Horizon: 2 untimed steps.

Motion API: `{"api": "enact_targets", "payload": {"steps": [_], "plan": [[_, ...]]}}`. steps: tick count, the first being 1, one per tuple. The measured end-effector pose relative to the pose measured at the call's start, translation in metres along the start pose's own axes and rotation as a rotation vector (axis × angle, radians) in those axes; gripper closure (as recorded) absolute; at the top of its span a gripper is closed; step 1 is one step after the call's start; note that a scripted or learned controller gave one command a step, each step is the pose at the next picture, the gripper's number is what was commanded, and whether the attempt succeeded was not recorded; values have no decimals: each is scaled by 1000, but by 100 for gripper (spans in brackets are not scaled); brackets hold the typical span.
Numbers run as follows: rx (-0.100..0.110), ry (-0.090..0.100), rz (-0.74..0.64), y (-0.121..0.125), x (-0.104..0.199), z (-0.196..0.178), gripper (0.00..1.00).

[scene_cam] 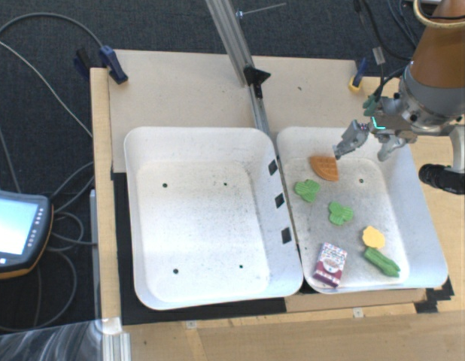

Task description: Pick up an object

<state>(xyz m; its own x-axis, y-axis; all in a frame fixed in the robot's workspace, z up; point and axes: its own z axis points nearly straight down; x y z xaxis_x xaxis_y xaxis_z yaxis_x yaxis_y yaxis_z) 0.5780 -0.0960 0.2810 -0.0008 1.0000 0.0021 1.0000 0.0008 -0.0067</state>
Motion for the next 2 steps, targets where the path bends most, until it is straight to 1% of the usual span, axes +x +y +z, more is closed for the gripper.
{"api": "enact_targets", "payload": {"steps": [1,2], "plan": [[-5,-1,0,1,0,-3,0],[0,-1,1,1,-7,42,0]]}}
